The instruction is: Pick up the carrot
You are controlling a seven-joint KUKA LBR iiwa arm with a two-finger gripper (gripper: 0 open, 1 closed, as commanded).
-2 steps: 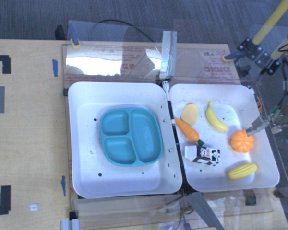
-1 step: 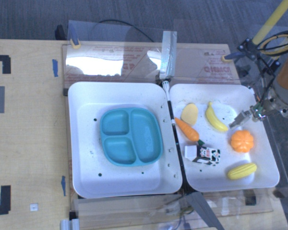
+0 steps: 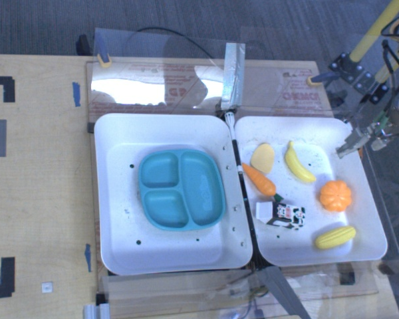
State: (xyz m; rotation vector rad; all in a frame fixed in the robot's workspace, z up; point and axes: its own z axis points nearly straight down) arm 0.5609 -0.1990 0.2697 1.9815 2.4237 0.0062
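Looking down on the bench, we see two shallow white bins side by side. We find the left bin bearing a teal divided plate with three compartments, set near its middle. We see the right bin holding the smaller things: the carrot lies at its left side, close against the wall shared with the left bin, its narrow end pointing up-left and its thick end down-right. Just above the carrot we note a pale yellow rounded piece, nearly touching it. To the right of that lies a banana, and further right a small orange pumpkin. Below the pumpkin rests a yellow corn cob. A small black-and-white cow-patterned carton sits just below the carrot's thick end. The gripper hangs over the right bin's upper right edge, well apart from the carrot; whether it is spread or pressed together we cannot tell.
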